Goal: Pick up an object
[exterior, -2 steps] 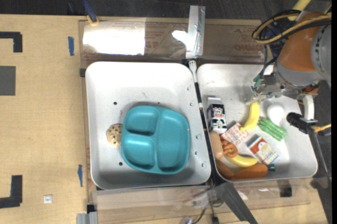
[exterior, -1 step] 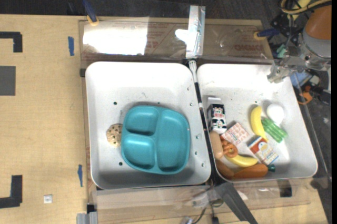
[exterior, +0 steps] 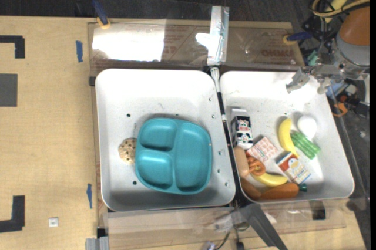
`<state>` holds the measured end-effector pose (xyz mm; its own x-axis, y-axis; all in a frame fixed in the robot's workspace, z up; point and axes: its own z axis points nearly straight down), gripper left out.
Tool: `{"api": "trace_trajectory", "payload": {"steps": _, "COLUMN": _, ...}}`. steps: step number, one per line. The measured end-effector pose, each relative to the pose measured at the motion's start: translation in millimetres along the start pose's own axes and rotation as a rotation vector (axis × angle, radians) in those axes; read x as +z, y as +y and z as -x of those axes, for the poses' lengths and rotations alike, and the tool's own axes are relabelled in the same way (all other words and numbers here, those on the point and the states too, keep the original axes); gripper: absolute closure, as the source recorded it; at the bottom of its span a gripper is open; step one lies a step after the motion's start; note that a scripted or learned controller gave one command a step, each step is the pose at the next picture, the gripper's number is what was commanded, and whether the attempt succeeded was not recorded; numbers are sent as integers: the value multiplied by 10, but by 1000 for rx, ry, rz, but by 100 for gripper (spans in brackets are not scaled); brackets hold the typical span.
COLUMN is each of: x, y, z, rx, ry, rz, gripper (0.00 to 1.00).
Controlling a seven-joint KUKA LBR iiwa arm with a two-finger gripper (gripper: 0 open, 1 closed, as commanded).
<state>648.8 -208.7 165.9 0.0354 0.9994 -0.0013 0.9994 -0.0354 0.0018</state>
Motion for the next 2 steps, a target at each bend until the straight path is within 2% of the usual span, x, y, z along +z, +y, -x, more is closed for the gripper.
{"api": "trace_trajectory", "payload": {"steps": 1, "x": 788, "y": -578, "z": -140, "rx": -82, "ry": 0, "rz": 2, "gripper": 0}}
{"api": "trace_trajectory", "payload": {"steps": 2, "x": 671, "y": -559, "z": -137, "rx": -81, "ry": -2, "rz": 9, "gripper": 100}}
